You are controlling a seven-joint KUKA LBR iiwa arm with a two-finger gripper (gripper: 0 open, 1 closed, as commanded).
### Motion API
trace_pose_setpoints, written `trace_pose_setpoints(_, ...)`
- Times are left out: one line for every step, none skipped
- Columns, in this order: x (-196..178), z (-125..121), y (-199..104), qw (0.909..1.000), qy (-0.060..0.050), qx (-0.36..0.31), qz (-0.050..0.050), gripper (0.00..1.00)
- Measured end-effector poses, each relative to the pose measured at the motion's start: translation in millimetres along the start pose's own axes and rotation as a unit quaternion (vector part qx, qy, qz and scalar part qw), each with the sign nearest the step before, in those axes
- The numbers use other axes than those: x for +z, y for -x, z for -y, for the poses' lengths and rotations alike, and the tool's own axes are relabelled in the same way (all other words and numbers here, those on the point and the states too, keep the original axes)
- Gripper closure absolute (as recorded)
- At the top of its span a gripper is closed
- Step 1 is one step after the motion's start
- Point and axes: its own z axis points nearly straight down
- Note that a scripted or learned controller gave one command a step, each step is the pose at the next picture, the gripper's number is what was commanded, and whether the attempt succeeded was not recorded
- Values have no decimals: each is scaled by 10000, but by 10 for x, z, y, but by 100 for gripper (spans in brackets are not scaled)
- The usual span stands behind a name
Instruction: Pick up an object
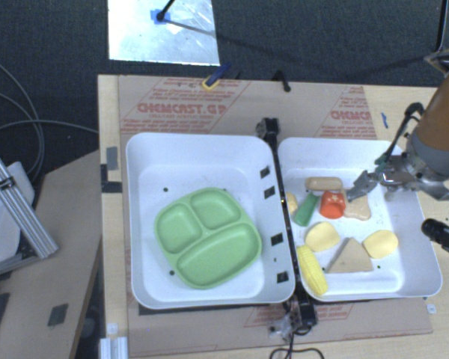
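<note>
1. Jaws (361,185): low over the right bin (415,275), near the middle of its far half. Fingers too small and dark to read, so I cannot tell whether they are apart or together. Nothing visibly between them.
2. Right bin holds the toy food, clustered in its left and centre part. Left bin (146,200) holds a green divided plate (208,236).
3. Nearest candidates: red piece (332,203) just toward the bin's left and near side from the jaws; tan bun-like piece (323,183) beside it toward the far wall; pale beige piece (359,210) directly below the jaw tips toward the near edge, touching the red one.
4. Further off: green pepper-like piece (305,209) by the left wall, yellow lump (322,236), corn cob (311,268) at the near left corner, tan wedge (351,258), yellow lemon shape (380,243).
5. Key relation: red piece lies left and slightly near of the jaws, close by. It looks compact, no clear long axis. Bun's long axis runs roughly left to right across the bin.
6. Judgement: no grasp yet. Crowding is the risk; red, beige and bun sit tight together, so a closing grip may catch two or push one away.
</note>
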Motion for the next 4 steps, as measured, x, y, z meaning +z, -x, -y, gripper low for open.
trace_pose_setpoints(1167,645,-355,10000,19,-1,-1,0)
trace_pose_setpoints(1027,610,-325,10000,50,11,18,100)
trace_pose_setpoints(102,455,-922,10000,48,-38,-4,100)
trace_pose_setpoints(1178,523,-454,10000,-23,29,2,100)
